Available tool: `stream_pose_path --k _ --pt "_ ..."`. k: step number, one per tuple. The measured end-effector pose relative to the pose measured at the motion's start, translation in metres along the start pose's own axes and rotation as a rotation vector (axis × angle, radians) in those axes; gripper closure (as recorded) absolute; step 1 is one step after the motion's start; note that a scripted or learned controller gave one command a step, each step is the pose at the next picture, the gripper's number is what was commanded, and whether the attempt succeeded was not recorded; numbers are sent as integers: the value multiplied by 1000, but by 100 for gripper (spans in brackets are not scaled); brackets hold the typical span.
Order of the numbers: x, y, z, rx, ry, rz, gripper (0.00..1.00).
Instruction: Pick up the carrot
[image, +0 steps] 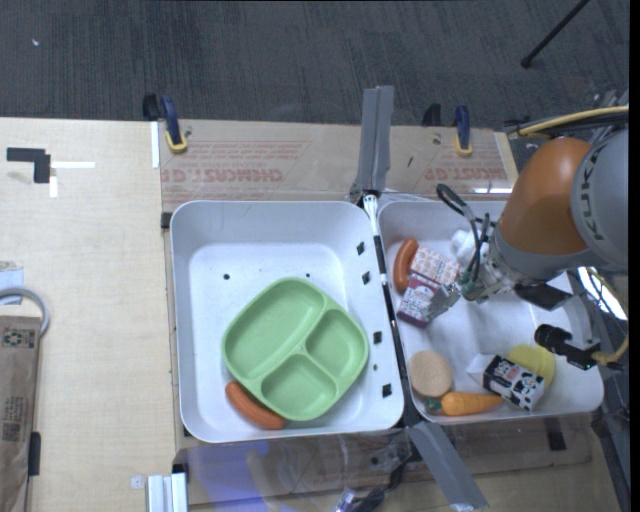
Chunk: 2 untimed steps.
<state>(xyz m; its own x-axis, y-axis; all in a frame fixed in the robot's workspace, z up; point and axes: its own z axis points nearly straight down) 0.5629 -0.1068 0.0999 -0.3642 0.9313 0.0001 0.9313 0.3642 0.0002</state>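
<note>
Hand is hovering in the right bin beside a small carton; we're not able to tell its state. Carrot is lying at the near wall, well apart. We're advising approaching from above, clear of the wall.

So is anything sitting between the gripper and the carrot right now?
Partly. The gripper is over the small boxes at the top of the right bin; the carrot lies at the bottom edge. The round bun and black-and-white carton flank it closely, but nothing covers it.
</note>
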Motion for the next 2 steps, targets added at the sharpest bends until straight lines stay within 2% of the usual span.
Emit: stream_pose_path --k 1,2 --pt "-1 0 -10 -3 0 4 100" --pt "-23 -36 -77 0 -1 -190 100"
